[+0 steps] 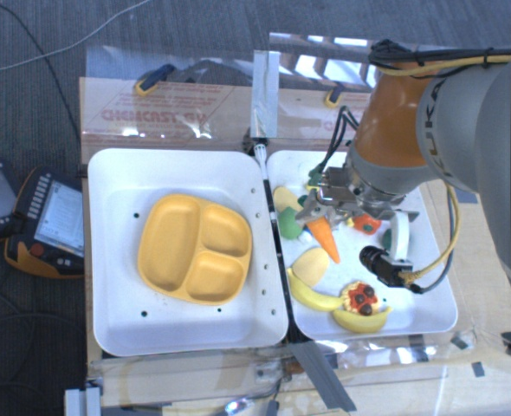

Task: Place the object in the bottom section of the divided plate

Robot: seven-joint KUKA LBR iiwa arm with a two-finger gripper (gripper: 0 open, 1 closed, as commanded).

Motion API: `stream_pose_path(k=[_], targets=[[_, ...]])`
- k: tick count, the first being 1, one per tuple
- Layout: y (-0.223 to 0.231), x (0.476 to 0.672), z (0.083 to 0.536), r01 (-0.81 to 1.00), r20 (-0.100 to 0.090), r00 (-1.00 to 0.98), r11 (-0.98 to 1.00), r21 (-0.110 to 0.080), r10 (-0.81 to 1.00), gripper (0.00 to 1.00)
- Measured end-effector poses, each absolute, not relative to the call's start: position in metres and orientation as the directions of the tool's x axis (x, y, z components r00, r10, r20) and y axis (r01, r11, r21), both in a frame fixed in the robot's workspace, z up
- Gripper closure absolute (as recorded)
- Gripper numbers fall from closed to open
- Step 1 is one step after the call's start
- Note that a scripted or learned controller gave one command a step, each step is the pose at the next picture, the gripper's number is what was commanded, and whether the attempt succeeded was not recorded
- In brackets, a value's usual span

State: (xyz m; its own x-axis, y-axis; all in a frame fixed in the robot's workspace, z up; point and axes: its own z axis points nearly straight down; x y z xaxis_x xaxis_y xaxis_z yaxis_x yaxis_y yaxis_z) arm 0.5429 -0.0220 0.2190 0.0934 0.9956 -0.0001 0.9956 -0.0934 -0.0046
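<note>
On the desk, the left bin [108,319] carries a yellow divided plate [195,248] lying flat near its middle, all three sections bare. The right bin [437,306] holds toy food: an orange carrot [324,237] with a green top, a banana [333,306] along the near edge, a pale apple slice [309,267] just above it, a small tart with berries [361,297], and a pale yellow piece [285,199] by the dividing wall. The grey arm [437,111] hangs over this bin; its pincer [329,199] sits just above the carrot's top, and I cannot tell how wide it stands.
</note>
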Motion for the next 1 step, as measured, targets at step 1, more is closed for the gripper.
stream_pose_path(k=[1], targets=[[0.0371,0.5104,0.1822,0.993,0.000,-0.120,0.120,-0.005,0.993,1.00]])
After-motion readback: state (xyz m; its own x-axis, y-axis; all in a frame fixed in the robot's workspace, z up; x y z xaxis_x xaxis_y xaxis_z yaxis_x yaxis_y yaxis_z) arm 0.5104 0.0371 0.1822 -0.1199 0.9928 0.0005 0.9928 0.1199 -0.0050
